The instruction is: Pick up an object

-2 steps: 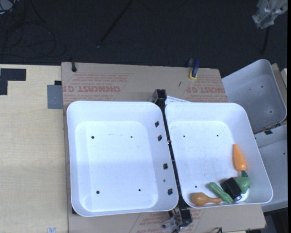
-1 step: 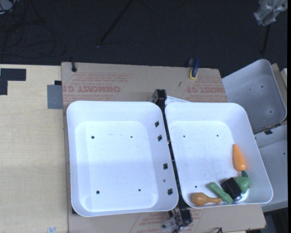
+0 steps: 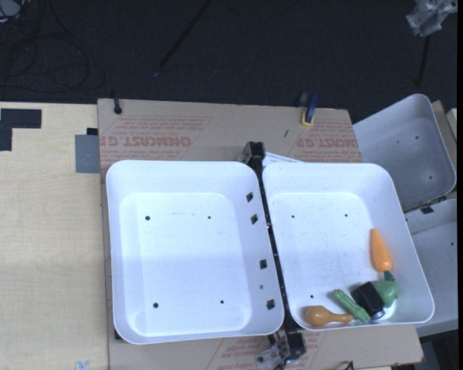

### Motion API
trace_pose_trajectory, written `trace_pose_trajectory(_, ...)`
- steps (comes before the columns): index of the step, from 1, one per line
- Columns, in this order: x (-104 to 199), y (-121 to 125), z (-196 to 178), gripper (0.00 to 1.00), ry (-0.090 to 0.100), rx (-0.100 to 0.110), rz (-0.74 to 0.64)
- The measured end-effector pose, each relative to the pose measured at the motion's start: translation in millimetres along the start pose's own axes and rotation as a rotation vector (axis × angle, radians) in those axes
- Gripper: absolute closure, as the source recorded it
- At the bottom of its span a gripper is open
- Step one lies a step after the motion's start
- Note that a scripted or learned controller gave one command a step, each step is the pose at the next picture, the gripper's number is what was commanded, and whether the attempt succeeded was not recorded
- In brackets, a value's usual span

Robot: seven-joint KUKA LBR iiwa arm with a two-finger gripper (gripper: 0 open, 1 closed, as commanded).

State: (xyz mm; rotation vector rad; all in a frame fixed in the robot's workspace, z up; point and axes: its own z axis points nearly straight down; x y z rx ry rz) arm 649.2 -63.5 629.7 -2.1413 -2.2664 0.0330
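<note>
The right bin (image 3: 324, 206) holds a few small objects in its near right corner. An orange carrot-shaped piece (image 3: 380, 251) lies along the right wall. Below it sit a green toy (image 3: 387, 289), a black block (image 3: 368, 298) and a green stick (image 3: 349, 304), all touching. An orange pear-shaped piece (image 3: 324, 315) rests against the front wall. My gripper (image 3: 431, 8) is a pale grey shape at the top right corner, well away from the bins and over the dark background. Nothing shows between it and the objects.
The left bin (image 3: 177, 245) stands beside the right one, with a black divider strip (image 3: 264, 230) between them. Both rest on a cardboard sheet (image 3: 216, 133). A grey metal plate (image 3: 405, 141) leans at the right. A yellow and blue clamp (image 3: 308, 109) grips the cardboard's far edge.
</note>
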Motion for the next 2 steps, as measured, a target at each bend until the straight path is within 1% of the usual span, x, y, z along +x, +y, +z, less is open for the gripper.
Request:
trace_pose_trajectory(1, 1.1, 0.6, -9.4, 1.00, -0.001, -0.002, -0.006)
trace_pose_trajectory(2, 2.2, 1.8, -18.6, 1.00, -0.003, -0.010, -0.012)
